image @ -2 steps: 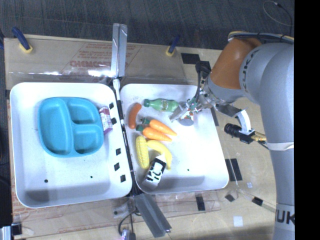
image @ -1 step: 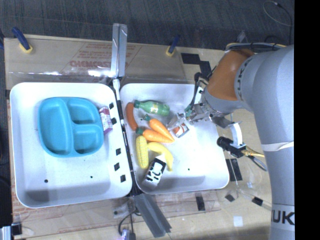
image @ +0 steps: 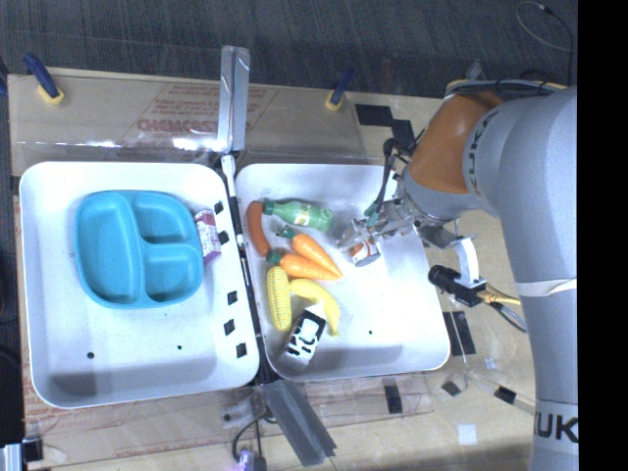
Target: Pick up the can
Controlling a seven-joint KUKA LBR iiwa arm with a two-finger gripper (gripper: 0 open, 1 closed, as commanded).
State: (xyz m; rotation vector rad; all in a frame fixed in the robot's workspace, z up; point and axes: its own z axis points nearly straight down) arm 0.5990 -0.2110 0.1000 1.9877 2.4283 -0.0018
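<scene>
While can [image: 364, 250] sits low in right bin [image: 412, 346], near right wall, lift not yet done. Gripper [image: 371, 232] down at can, fingers appear to straddle its top; closed on it or not, cannot tell. Left to do: secure grip, raise clear. Near corner: black-white box [image: 306, 337], banana [image: 322, 300], corn [image: 279, 295]. Farther: carrots [image: 312, 253], green bottle [image: 297, 213] toward far edge.

The arm [image: 530, 214] runs off the frame's right and bottom edges. At centre right, the gripper [image: 371, 232] overlaps the can [image: 363, 251], blurring both. Left bin: a small packet [image: 207, 234] sits half-hidden behind the blue tray [image: 137, 246].
</scene>
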